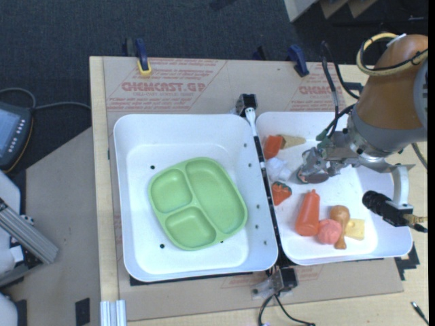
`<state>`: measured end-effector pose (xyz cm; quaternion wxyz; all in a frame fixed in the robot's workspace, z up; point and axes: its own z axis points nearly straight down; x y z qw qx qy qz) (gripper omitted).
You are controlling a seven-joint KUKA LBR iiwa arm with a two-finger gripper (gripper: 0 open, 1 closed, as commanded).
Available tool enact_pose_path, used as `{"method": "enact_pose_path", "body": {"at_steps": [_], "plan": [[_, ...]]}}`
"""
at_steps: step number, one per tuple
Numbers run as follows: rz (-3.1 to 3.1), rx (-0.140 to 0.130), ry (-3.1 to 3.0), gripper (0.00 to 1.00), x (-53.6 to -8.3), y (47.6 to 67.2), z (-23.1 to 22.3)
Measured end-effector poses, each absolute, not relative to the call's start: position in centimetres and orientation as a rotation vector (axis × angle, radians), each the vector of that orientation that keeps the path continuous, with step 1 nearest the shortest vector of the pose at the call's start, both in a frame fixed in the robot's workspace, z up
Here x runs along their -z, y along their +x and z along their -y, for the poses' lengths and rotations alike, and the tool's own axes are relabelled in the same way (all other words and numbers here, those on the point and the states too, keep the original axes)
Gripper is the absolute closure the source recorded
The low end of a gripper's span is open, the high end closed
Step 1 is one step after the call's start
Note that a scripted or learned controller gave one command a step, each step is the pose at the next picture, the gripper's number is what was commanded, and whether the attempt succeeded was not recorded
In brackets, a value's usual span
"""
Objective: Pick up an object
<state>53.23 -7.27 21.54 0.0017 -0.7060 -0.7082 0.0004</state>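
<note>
My gripper (312,172) hangs low over the middle of the right bin (380,246), with the grey and orange arm (391,94) reaching in from the right. Just left of it lie an orange carrot with a cream tip (275,145) and a small white piece (277,169). A red strawberry-like toy (281,193) sits below those. In front of the gripper stand a red bottle (308,212), a pink toy (329,233), a brown potato-like toy (339,214) and a yellow cheese wedge (355,229). Nothing shows between the gripper's tips.
The left bin (129,182) holds a green divided plate (197,202). A black part (384,208) juts over the right bin's right side. Blue clamps (142,53) (297,58) hold the board's far edge. A black divider clip (246,104) sits between the bins.
</note>
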Motion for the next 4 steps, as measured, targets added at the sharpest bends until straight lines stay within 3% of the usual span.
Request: {"method": "enact_pose_path", "body": {"at_steps": [4], "plan": [[2.221,0.0,-2.221,1.0,-21.47,53.61,7.68]]}}
